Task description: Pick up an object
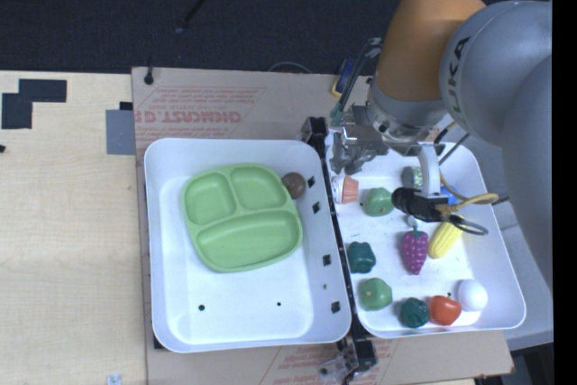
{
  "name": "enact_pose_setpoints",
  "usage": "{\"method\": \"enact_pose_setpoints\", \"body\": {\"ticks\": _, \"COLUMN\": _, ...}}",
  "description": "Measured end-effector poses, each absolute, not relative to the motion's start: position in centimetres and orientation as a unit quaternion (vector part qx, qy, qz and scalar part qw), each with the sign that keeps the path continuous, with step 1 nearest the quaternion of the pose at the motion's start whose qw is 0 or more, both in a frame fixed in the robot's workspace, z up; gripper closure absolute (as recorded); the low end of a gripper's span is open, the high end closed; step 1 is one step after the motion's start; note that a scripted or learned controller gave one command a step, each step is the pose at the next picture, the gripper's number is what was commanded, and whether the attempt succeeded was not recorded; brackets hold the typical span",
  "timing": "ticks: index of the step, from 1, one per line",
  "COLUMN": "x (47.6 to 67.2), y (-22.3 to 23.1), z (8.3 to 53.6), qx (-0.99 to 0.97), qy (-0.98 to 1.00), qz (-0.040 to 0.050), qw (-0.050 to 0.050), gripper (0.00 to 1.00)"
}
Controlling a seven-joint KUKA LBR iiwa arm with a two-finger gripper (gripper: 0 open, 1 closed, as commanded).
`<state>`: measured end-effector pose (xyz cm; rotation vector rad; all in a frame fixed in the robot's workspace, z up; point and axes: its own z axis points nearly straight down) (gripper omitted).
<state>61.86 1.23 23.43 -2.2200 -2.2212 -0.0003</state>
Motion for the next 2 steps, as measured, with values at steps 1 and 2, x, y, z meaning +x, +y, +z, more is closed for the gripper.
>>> {"method": "enact_pose_setpoints", "body": {"ticks": 1, "x": 61.99, "y": 0.98, "z": 22.49, "qx": -0.708, "qy": -0.706, "qz": 0.0015, "qw": 0.001, "gripper": 1.00}}
{"method": "enact_pose_setpoints", "body": {"ticks": 2, "x": 61.04, "y": 0.33, "z": 22.30, "qx": -0.708, "qy": -0.707, "qz": 0.0017, "qw": 0.001, "gripper": 1.00}}
